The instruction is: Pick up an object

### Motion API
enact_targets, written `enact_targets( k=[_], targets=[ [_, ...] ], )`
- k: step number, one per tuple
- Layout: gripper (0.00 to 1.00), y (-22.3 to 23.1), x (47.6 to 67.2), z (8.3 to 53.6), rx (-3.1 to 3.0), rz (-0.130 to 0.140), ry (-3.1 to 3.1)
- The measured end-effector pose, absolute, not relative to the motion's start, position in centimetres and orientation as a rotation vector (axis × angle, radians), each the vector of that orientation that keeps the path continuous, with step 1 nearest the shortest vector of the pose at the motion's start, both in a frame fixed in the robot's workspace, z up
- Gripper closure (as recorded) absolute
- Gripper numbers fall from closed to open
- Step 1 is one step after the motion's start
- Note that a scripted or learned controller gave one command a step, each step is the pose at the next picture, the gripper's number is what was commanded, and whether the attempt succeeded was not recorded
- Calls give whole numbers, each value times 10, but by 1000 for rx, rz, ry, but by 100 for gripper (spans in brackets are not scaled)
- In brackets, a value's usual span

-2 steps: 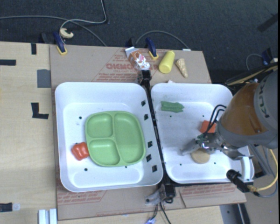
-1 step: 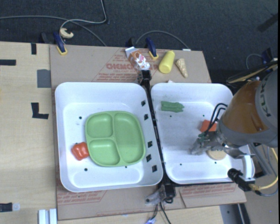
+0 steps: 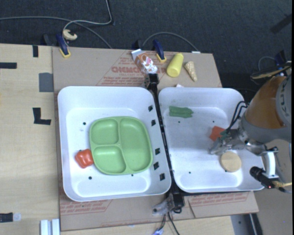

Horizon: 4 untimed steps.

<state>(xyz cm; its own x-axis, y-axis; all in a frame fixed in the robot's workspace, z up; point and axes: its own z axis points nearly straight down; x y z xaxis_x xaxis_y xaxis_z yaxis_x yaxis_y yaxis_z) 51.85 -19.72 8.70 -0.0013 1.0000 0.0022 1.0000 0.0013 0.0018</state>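
Two objects, orange block [image 3: 217, 132] and tan disc [image 3: 231, 161], flank the fingers [image 3: 220, 146].

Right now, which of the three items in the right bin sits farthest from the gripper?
The green piece, lying alone near the right bin's far wall. The orange-red piece and the tan round disc both lie right beside the gripper.
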Motion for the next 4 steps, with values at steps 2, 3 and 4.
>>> enact_targets(
  k=[2, 3, 4],
  targets=[
    [100, -216, 615, 88, -2224, -6, -2229],
    [100, -223, 620, 87, -2220, -3, -2226],
    [0, -223, 620, 87, -2221, -4, -2228]
  ],
)
